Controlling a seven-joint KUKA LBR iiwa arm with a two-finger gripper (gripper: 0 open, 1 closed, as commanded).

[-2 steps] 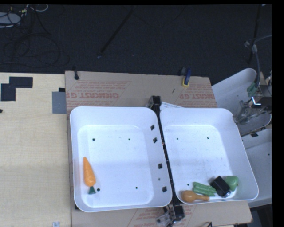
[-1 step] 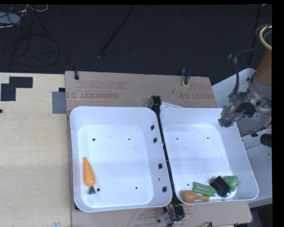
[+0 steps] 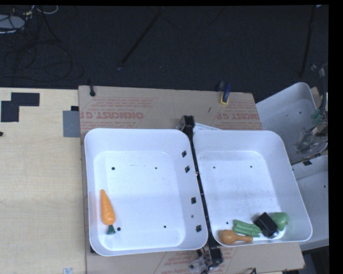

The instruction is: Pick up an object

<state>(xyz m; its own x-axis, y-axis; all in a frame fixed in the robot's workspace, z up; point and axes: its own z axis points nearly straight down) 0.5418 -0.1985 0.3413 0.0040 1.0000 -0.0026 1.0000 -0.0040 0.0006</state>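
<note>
Cardboard sheet (image 3: 161, 109) under both bins — blue clamp (image 3: 225, 92) at far edge; cables (image 3: 32, 16) on dark floor.

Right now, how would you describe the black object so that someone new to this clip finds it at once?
Look at the right-hand white bin, then down to its near corner, where a few small things lie clustered. The black object is a small dark block lying tilted among them, between the green pod-shaped toy and a rounded green piece, with an orange pear-shaped toy below. It alone there is black and boxy.
</note>
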